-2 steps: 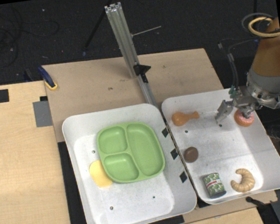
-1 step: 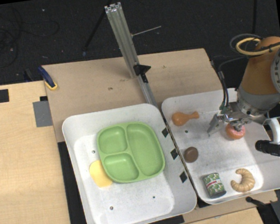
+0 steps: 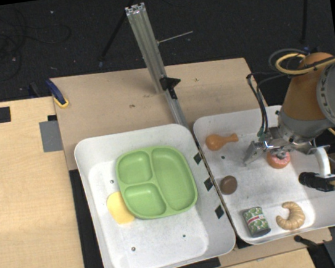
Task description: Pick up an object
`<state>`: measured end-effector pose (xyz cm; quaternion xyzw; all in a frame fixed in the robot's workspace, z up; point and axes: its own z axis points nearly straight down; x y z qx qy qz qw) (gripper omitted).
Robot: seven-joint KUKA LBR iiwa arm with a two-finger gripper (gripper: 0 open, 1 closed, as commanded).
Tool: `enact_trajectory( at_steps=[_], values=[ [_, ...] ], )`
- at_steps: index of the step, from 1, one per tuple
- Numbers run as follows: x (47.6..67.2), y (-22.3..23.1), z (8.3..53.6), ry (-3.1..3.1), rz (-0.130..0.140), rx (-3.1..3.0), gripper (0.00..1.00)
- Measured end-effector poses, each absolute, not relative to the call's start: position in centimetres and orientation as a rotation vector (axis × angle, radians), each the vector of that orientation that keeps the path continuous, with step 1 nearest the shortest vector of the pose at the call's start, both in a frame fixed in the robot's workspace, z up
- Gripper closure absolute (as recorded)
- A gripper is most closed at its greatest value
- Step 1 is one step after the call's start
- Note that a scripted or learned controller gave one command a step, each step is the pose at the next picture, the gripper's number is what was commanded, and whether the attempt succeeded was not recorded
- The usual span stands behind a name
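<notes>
Two shallow white bins are set side by side on a brown tabletop (image 3: 210, 83), with a dark floor and loose cables seen behind it and a pale wooden surface (image 3: 22, 202) lying to the left. A metal post (image 3: 149, 52) rises at a slant from the rear of the tabletop.

In the left bin (image 3: 159, 244) a green divided plate (image 3: 157, 182) is laid, and a yellow object (image 3: 119, 208) is tucked against and partly under its left edge.

In the right bin (image 3: 270, 193) several things are spread apart: an orange drumstick-shaped toy (image 3: 220, 141) near the rear left corner, a small brown round object (image 3: 228, 184) near the left wall, a green can (image 3: 255, 221) lying near the front, and a tan croissant (image 3: 291, 215) just beside the can on its right.

The arm (image 3: 311, 96) is reached in from the right, and its claw (image 3: 274, 148) is lowered over the rear right part of the right bin. A pink round object (image 3: 279, 159) is seen directly below the claw, touching or nearly touching it. Whether the claw is spread or pressed together cannot be told, nor whether the pink object is pinched.
</notes>
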<state>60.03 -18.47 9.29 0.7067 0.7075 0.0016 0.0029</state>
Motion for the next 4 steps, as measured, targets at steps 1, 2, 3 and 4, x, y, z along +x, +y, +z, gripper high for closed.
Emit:
enact_trajectory(
  at_steps=[1, 2, 3, 4],
  values=[
    [60.2, -18.9, 10.6, 2.205, 0.004, 2.207, 1.0],
    [59.8, -18.5, 16.7, 2.22, 0.003, 2.219, 1.0],
    [60.3, -19.4, 21.7, 2.221, 0.002, 2.217, 1.0],
    [60.4, -19.5, 26.2, 2.221, 0.003, 2.217, 1.0]
  ],
)
